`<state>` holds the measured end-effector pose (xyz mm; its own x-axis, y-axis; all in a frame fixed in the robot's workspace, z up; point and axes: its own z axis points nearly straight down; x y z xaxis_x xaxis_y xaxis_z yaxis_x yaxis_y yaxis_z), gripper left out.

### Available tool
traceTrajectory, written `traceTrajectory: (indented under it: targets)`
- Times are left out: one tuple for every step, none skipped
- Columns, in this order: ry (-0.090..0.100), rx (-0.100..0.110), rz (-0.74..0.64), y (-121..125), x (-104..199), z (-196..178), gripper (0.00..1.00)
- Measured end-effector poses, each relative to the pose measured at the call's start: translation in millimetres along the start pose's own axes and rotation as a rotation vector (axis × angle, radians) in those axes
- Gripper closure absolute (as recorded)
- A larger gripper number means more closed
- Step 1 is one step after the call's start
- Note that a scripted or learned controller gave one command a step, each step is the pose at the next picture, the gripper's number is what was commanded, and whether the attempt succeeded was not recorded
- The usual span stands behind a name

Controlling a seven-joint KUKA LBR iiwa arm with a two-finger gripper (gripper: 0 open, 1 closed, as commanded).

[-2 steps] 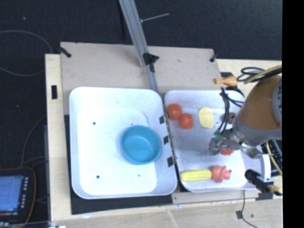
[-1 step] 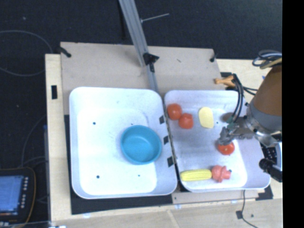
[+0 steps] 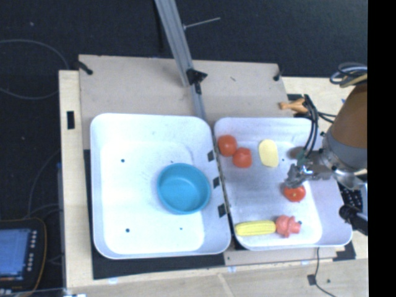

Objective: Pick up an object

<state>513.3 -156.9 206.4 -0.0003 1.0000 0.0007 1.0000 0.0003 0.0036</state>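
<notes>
In the right bin (image 3: 260, 184) lie two red tomatoes (image 3: 227, 145) (image 3: 242, 158), a pale yellow lemon-like piece (image 3: 268, 153), a third red tomato (image 3: 294, 193), a yellow corn cob (image 3: 255, 228) and a pink piece (image 3: 286, 225). My gripper (image 3: 296, 177) hangs just above the third tomato, its tips at the tomato's top edge. Nothing shows between the fingers, and their spread is too small to read.
A blue bowl (image 3: 182, 188) rests in the left bin (image 3: 124, 147). A grey metal pole (image 3: 176, 36) slants in from the top toward the bins' shared edge. The arm's orange band (image 3: 352, 122) and cables sit at the right bin's far side.
</notes>
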Motion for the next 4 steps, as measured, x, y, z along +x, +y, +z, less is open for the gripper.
traceTrajectory:
  targets:
    - [0.0,-0.004,-0.011,8.7,57.9,-10.8,1.0]
    - [0.0,-0.006,-0.009,6.2,104.4,-24.3,1.0]
    - [0.003,0.01,-0.009,1.9,163.5,-18.3,1.0]
    - [0.004,0.003,-0.011,-4.0,213.6,-33.2,1.0]
